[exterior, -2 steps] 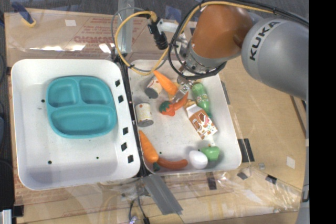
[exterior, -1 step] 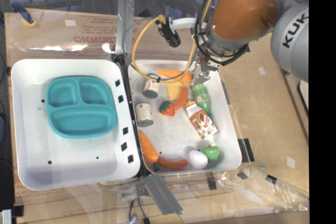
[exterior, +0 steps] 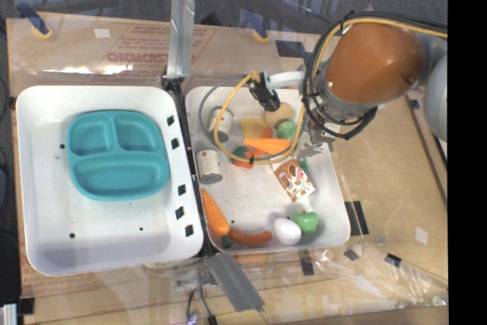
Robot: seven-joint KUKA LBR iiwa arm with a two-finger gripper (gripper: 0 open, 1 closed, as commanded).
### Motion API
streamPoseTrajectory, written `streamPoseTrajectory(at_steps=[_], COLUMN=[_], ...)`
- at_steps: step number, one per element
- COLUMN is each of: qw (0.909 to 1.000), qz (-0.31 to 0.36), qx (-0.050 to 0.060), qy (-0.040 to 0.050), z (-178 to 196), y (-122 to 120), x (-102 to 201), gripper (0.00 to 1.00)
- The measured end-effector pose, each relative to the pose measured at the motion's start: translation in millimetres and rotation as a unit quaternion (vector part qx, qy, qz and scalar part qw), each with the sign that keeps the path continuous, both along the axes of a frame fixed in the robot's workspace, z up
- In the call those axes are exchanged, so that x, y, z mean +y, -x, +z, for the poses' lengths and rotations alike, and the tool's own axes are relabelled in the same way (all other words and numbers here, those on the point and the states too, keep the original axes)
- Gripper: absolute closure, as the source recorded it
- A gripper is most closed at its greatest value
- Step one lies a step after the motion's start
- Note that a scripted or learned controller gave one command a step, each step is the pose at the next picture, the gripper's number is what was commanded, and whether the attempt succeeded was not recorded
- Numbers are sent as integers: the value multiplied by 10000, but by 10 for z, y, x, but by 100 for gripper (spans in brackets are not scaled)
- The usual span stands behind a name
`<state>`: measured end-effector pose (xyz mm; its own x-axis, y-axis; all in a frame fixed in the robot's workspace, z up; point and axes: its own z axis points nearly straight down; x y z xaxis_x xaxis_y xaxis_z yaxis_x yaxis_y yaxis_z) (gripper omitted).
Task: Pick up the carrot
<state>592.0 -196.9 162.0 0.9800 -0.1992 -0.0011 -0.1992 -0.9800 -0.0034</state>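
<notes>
The arm (exterior: 373, 61) is reached in from the right and is held over the far right part of the right bin (exterior: 335, 198). The hand (exterior: 308, 147) is mostly hidden under the big orange wrist, so it cannot be told how it stands. Nothing is seen to be held by it.

In the right bin several toy foods are found. One carrot (exterior: 266, 145) lies across the middle of the bin, just beside the hand, near a green piece (exterior: 285, 129) and a red piece (exterior: 243, 161). A second carrot (exterior: 214, 215) is placed along the left wall of this bin, next to a sausage (exterior: 249, 237), well apart from the hand. In the left bin (exterior: 46, 240) a teal plate with compartments (exterior: 118, 154) is seen.

The step is judged to be the approach, and the pick is not yet done. For the next move, the hand must be lowered over the middle carrot and closed across its thin body, with care for the yellow cable (exterior: 221, 141) and the close neighbours.
</notes>
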Motion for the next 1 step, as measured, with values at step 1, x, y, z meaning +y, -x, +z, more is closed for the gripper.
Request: streamPoseTrajectory(at_steps=[1], qw=[10000], qz=[14], qx=[-56], qy=[21], z=[1393], y=[498], x=[-131], gripper=[100])
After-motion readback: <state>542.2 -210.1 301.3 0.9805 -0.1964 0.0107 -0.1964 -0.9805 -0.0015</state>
